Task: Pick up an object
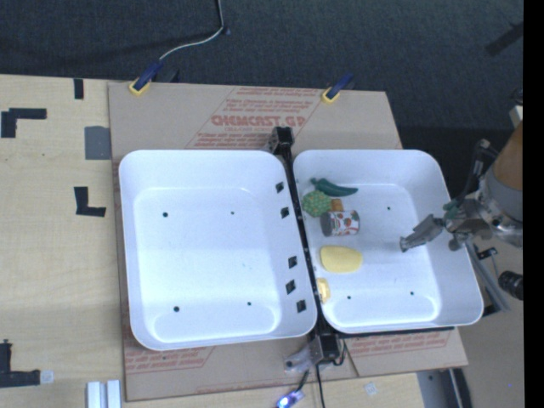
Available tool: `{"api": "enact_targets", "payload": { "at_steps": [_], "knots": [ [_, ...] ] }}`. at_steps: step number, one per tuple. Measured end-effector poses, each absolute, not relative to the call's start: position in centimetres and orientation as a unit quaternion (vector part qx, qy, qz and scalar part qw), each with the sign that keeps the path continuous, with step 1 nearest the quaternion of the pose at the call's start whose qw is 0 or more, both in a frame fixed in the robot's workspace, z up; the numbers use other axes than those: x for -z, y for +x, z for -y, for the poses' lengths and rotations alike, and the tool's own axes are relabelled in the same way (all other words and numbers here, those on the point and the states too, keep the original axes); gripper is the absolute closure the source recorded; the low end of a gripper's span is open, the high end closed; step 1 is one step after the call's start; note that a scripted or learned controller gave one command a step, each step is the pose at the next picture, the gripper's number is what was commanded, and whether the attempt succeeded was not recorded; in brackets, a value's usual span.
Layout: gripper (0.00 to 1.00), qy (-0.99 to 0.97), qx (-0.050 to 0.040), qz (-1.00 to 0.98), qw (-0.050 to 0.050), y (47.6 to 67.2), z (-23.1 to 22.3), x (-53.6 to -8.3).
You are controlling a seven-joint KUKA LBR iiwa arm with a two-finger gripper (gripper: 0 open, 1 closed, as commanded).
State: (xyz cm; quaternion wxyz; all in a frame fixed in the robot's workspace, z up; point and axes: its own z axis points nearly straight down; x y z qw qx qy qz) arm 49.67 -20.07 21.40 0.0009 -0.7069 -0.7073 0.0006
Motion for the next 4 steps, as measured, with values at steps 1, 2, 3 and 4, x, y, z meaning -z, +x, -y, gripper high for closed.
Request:
{"api": "enact_targets", "payload": {
  "at_steps": [1,2,3,4],
  "knots": [
    [0.0,-0.705,-0.0012,0.709,0.004,49.9,14.3,-15.5],
    [0.0,-0.706,-0.0012,0.709,0.001,50.8,9.5,-8.1],
    [0.0,-0.706,0.0006,0.708,-0.001,56.2,10.2,-8.5],
    [0.0,-0.706,0.0012,0.708,-0.002,63.0,9.7,-8.5]
  ]
}}
